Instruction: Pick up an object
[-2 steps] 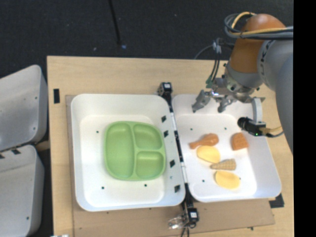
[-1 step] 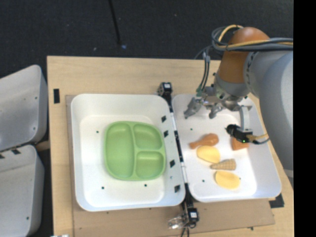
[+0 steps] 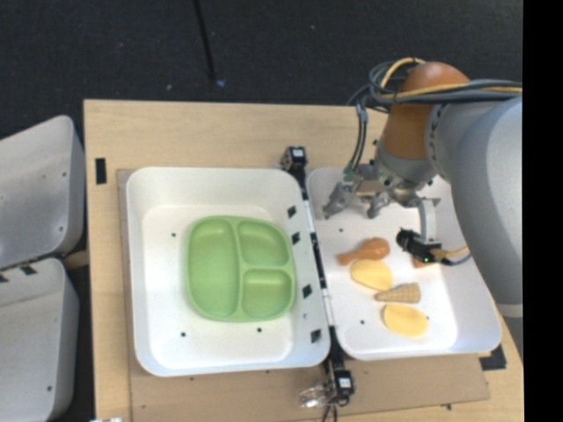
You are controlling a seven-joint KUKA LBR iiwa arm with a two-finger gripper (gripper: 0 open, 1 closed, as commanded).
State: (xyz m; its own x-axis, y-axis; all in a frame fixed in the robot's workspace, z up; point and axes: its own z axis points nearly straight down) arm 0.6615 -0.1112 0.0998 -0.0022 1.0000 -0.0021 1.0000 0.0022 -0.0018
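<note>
Four small toy foods lie in the right shallow white bin [image 3: 466, 319]: an orange-brown plastic drumstick [image 3: 366, 251], a pale yellow rounded piece [image 3: 371, 275] just below it, a tan ridged cone [image 3: 400, 294] lying on its side beneath that, and a yellow oval slice [image 3: 405, 321] nearest the front edge. They sit close together in a loose column, and whether any neighbours touch cannot be told. The tool [image 3: 354, 201] hangs over the back left part of this bin, above the drumstick and apart from it; its two grey fingers are spread with nothing between them. The left white bin [image 3: 158, 200] holds a light green plastic divided tray [image 3: 239, 267] with three compartments. Both bins rest on a pale wooden table [image 3: 193, 130].
</note>
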